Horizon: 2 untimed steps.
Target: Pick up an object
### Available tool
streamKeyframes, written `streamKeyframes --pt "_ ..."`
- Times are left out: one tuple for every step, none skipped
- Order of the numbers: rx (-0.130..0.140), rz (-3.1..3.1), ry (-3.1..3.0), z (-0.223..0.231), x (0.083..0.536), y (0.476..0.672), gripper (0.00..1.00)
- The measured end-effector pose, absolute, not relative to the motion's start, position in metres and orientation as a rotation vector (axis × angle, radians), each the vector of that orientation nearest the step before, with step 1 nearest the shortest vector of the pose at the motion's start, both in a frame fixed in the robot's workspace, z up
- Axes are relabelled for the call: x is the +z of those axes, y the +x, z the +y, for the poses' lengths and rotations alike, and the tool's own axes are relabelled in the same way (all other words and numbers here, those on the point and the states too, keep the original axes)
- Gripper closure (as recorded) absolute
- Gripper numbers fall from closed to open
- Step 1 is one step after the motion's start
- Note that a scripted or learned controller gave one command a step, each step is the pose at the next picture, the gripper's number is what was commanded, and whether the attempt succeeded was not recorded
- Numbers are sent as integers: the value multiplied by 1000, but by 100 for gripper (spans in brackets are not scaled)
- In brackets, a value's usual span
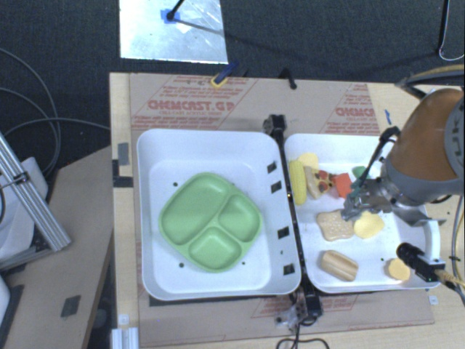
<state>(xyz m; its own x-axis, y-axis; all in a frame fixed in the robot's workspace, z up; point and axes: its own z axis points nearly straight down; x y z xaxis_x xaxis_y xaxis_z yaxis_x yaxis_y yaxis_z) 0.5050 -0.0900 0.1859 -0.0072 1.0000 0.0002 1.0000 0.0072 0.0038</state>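
Observation:
My gripper [354,208] hangs low over the middle of the right bin [378,140], its tip just above a pale tan cracker-like piece [334,227] and beside a yellow lemon-like piece [369,226]. Around it lie a yellow corn cob [297,181], a pale yellow piece [309,161], a beige and orange cluster [328,183], a green piece [359,171], a bread roll [339,265] and a small yellow piece [396,269]. Nothing is seen between the fingers.
The left bin [156,158] holds a green divided plate [210,221]. A black-clipped divider [283,195] separates the two bins. The arm's grey body [429,158] covers the right bin's far right side.

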Motion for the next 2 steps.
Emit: streamKeyframes --pt "-3 2224 2223 -95 122 485 100" --pt "11 2228 2207 -56 188 513 100"
